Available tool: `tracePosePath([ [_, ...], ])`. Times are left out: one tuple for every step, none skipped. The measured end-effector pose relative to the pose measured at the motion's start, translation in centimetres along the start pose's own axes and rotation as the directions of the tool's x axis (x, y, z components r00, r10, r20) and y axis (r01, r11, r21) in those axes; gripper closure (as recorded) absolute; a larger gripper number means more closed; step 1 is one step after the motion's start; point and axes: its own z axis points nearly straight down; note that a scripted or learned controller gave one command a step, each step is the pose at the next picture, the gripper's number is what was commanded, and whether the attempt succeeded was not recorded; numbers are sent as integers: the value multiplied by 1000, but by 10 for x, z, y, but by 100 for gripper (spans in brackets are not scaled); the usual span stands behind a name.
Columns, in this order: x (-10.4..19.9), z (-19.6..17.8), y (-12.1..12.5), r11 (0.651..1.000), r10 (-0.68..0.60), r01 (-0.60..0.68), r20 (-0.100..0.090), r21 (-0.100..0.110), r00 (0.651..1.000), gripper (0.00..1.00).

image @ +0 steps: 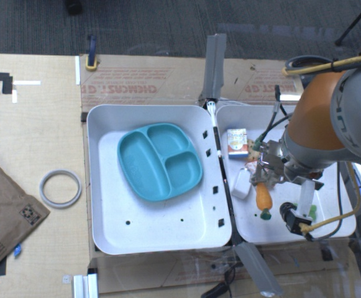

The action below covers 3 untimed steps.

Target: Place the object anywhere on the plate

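A: Progress? Plate [160, 161] sat bare in the left bin [105, 185], so nothing placed.

B: Carrot [264, 198] lay in the right bin [245, 231], right under the gripper [266, 174].

A: Gripper state?

B: Couldn't tell, wrist hid it. Other 2 items near it were small, unclear.

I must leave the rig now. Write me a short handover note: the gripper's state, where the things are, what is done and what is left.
Gripper: low in the right white bin, right over the orange carrot-shaped toy; whether it grips the toy cannot be told.
Things: the carrot toy lies in the right bin beside a small white block; a small printed box lies near that bin's back. The turquoise divided plastic plate sits in the left white bin.
Done: nothing is on the plate yet.
Left: grasp an object, carry it left, set it on the plate.
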Motion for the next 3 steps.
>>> tracePosePath([
  [77,-18,33,960,-280,280,0,-2,960,100],
  [174,-28,25,968,-251,251,1,-2,968,100],
  [174,-28,25,968,-250,250,1,-2,968,0],
])
